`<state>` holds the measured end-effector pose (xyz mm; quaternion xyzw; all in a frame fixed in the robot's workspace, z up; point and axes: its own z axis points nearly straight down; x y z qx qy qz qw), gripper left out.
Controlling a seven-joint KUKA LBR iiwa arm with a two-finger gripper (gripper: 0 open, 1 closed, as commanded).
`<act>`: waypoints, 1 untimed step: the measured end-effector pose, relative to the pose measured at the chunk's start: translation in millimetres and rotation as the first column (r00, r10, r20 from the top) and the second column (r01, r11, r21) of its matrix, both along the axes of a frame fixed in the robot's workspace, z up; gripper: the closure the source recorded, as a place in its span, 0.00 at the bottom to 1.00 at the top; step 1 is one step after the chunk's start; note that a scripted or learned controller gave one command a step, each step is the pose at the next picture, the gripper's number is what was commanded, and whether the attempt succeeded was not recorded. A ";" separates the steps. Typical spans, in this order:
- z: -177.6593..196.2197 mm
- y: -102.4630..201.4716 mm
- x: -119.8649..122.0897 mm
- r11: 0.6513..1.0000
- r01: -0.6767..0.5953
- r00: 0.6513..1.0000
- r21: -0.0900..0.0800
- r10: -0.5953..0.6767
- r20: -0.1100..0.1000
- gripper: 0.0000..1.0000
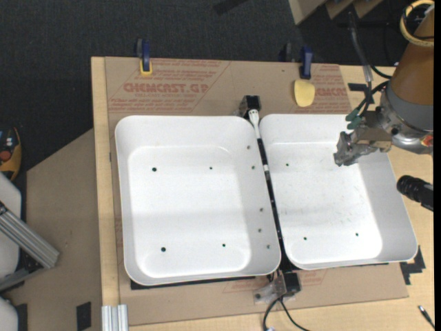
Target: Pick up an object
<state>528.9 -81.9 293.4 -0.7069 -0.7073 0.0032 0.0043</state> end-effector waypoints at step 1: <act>81.2 43.9 -29.4 1.000 -0.004 1.000 -0.001 0.004 0.017 1.00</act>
